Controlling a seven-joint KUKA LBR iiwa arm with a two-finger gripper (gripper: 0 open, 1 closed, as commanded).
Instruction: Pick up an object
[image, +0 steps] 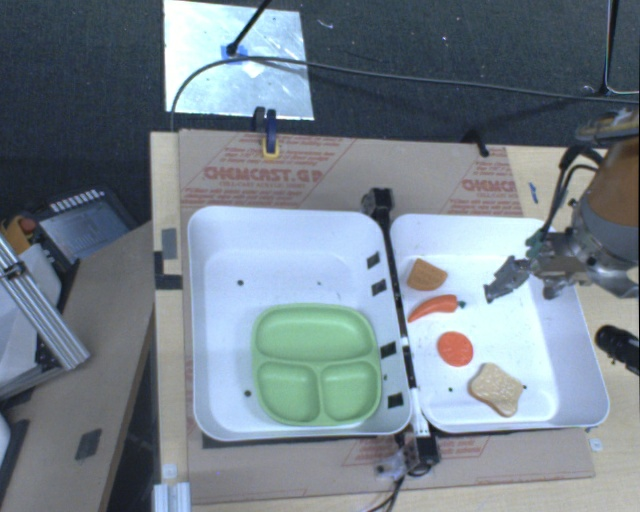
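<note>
Orange and tan bits are all sitting in your right bin (570, 330): a tan wedge (427, 273) up top, an orange-red pepper (433, 307) just below it, a red disc (455, 348) under that, and a bread-like piece (497, 388) nearest the front edge. Your gripper (507, 280) hangs over that bin, right of the pepper, with nothing between the fingers; can't tell how far apart they are. The left bin (230, 250) has a green divided tray (315, 363).

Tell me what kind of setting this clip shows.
Probably a robot lab test bench: two white bins on a cardboard-covered bench, toy food like an orange carrot, and cables trailing across dark carpet.
</note>
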